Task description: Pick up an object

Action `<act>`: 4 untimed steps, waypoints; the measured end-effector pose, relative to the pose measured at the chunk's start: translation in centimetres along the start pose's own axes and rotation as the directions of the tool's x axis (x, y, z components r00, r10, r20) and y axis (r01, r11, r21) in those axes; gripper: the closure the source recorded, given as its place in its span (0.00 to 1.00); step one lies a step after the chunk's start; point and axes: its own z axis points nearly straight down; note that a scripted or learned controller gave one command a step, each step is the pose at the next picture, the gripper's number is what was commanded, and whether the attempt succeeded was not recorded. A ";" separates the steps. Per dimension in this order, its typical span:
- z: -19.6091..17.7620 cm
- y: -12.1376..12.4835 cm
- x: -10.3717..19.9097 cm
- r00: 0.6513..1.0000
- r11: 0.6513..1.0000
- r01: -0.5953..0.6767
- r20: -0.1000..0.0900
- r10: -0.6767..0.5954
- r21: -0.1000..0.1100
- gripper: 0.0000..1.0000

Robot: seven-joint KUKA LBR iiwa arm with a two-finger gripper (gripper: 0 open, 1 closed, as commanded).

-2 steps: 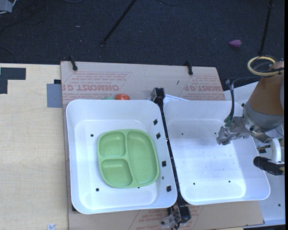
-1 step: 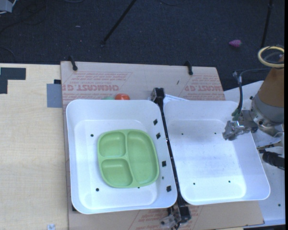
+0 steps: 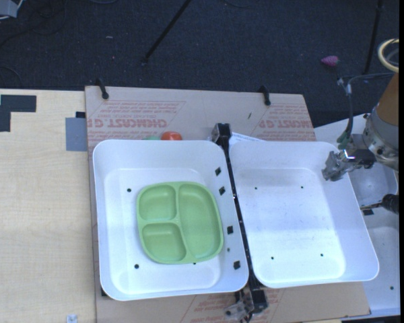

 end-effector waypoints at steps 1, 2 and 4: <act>-0.4 0.3 4.9 1.000 1.000 0.003 -0.004 -0.003 0.006 1.00; -0.9 1.7 10.1 1.000 1.000 0.003 -0.004 -0.003 0.006 1.00; 1.3 2.1 20.3 1.000 1.000 0.002 -0.003 -0.002 0.009 1.00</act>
